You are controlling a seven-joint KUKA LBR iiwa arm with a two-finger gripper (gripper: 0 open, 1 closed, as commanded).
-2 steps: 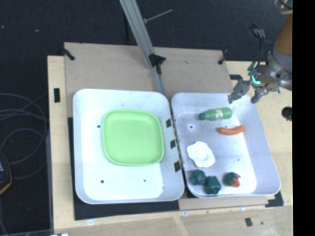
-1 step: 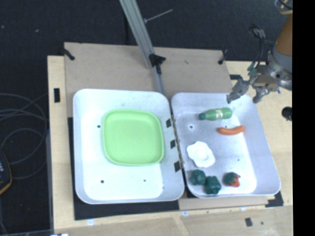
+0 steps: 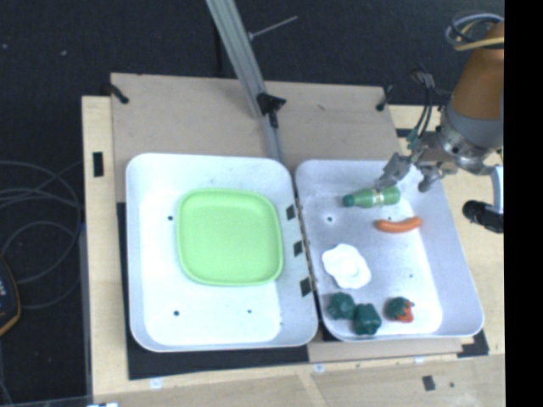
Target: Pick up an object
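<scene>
The 2 green blocks [image 3: 354, 312] and the red-green piece [image 3: 400, 309] lie at the near edge of the right bin [image 3: 450, 270]. The bottle [image 3: 372, 197] lies farther back in this bin, long axis roughly left-right. The hand [image 3: 413, 172] hangs just above and right of it, fingers spread, grasping nothing. An orange sausage [image 3: 397, 224] lies just beside the bottle, on its near side.
</scene>
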